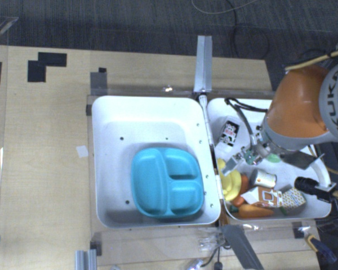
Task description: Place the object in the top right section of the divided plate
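1. Blue divided plate (168, 181) flat in the left white bin (118, 122), toward its near right corner; one long section on the left, two smaller ones on the right, all bare.
2. Right white bin (217, 117) crowded along its near side: yellow banana-like toy (231, 184) against the shared wall, orange carrot-like piece (254, 210) at the near edge, white cylinder (265, 179), patterned packet (275, 197), small black-and-white card (229, 132) farther back.
3. Grey arm with orange band (296, 103) over the right bin.
4. Claw (249, 155) low above the pile, just beside the banana-like toy; open or closed: cannot tell.
5. Nothing visibly gripped.
6. Both bins on the wooden counter (39, 167).
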Robot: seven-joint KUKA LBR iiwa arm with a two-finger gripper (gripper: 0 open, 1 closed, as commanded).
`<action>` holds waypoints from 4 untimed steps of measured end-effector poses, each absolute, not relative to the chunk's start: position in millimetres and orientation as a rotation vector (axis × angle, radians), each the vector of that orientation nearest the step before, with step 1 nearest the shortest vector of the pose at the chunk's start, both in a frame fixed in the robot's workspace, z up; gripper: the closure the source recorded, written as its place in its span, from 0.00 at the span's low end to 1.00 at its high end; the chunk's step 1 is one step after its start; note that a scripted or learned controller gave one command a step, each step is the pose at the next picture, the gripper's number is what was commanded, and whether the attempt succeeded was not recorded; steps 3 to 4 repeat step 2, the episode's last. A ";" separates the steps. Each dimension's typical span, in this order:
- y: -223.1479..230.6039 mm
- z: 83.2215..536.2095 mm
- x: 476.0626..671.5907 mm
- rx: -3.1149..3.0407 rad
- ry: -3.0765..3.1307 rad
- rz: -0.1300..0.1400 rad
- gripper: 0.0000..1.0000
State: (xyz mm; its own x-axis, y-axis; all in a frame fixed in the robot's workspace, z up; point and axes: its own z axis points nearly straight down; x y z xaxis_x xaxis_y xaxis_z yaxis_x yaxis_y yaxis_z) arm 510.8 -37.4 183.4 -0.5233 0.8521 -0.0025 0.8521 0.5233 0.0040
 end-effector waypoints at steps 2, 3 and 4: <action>-16.5 182.7 489.0 0.969 2.986 0.003 0.00; -16.5 182.7 489.0 0.969 2.986 0.003 0.00; -16.5 182.7 489.0 0.969 2.986 0.003 0.00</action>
